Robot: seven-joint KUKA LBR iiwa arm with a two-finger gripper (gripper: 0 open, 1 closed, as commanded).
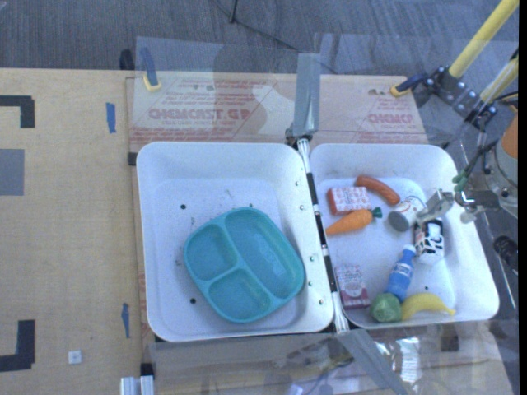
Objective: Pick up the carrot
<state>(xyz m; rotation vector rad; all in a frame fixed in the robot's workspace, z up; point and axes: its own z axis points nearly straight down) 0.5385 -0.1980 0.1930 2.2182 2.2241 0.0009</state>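
Orange and tapering, the carrot (349, 222) lies in the right bin (468, 189), toward its nine o'clock side, its green stub pointing to three o'clock. Just at its twelve o'clock sits a small red and white packet (348, 197), and a sausage (378, 188) lies at about one o'clock from the carrot. The gripper (431, 206) hangs over the same bin at the carrot's three o'clock, well apart from it, close to a grey can (400, 218) and a black and white cow-patterned toy (429, 241); how its tips stand I cannot tell. Toward six o'clock in that bin lie a blue bottle (401, 274), a banana (427, 305), a green ball-like fruit (385, 307) and a red carton (352, 285). The left bin (165, 171) holds a teal divided tray (244, 263).
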